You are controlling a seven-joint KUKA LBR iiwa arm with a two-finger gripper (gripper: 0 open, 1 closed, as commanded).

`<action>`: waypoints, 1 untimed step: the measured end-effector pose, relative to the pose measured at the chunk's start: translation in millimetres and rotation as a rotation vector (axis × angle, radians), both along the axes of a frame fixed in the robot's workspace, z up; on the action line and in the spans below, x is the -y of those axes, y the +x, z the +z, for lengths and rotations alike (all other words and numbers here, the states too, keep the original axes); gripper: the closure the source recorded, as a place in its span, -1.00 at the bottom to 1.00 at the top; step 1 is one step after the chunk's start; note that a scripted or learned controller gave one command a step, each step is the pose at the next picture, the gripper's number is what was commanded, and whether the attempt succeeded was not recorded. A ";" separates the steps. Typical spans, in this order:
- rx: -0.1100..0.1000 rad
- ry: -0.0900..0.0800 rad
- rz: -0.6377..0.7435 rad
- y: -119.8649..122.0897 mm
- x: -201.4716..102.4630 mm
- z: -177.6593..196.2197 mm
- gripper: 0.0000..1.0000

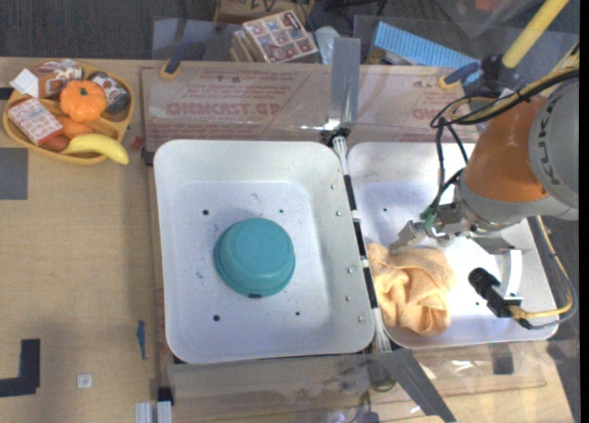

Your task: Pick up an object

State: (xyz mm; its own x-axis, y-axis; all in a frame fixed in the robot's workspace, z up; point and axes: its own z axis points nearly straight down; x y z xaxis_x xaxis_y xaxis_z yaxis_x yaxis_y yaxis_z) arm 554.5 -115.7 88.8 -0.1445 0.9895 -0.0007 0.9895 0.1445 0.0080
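Your pincer [416, 231] hovers just above the orange cloth [413, 294]; jaw state I cannot tell, nothing lifted yet.

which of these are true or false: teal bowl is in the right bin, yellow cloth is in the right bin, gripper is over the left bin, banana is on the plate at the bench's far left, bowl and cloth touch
1. The teal bowl is in the right bin. False: it sits in the left bin.
2. The yellow cloth is in the right bin. True.
3. The gripper is over the left bin. False: it is over the right bin, just above the cloth.
4. A banana lies on the plate at far left. True.
5. Bowl and cloth touch. False: they lie in separate bins.
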 end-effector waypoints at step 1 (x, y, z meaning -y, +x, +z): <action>0.004 -0.002 0.184 -47.8 -3.3 0.2 -1.00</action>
State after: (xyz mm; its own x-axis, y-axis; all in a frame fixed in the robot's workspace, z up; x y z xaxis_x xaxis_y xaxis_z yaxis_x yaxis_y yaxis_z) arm 506.8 -112.4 88.9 -0.3232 0.9463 -0.0036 0.9463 0.3232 0.0114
